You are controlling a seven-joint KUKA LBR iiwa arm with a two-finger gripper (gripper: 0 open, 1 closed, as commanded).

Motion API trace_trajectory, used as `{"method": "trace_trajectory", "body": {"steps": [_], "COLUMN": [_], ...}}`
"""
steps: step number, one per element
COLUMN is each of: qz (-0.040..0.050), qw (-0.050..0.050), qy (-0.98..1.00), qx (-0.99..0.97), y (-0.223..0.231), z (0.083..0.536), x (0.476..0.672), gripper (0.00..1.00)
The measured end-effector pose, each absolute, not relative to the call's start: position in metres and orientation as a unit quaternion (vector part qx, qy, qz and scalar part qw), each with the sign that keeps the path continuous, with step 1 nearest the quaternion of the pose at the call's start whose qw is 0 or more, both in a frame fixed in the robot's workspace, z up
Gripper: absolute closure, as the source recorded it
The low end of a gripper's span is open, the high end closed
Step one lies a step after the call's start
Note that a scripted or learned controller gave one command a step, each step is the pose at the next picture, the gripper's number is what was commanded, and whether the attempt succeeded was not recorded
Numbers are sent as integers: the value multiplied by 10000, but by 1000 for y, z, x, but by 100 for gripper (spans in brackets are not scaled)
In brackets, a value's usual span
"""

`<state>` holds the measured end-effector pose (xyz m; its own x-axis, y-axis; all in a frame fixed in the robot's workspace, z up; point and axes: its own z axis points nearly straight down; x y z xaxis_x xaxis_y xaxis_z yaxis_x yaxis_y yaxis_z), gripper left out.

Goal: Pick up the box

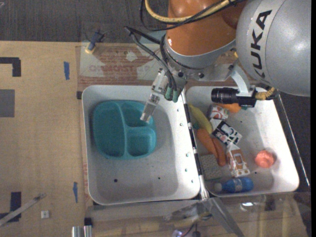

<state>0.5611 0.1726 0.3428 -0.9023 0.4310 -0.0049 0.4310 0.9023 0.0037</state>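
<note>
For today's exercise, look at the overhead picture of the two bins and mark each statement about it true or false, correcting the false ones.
1. The teal divided tray lies in the left bin. True.
2. The blue bottle lies in the left bin. False: it lies in the right bin, near its front edge.
3. The gripper hangs over the teal tray. True.
4. The gripper holds the box. False: the box lies in the right bin, apart from the gripper.

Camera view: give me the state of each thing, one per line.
Gripper: over the left bin, nothing seen in it.
Teal divided plastic tray: flat in left white bin.
Small white printed box: lying in right white bin.
Blue plastic bottle: on its side.
</note>
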Motion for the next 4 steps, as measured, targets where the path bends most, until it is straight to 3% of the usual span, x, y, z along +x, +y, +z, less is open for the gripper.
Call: {"method": "trace_trajectory", "body": {"steps": [1,2,3,4], "qz": [1,-3,-6,-8], "qw": [9,33,42,99], "qy": [9450,9790,9809,9804], "qx": [3271,2039,1944,1968], "y": [40,-151,-226,-228], "z": [293,278,364,377], "x": [561,546,553,554], "gripper": [0,0,0,100]}}
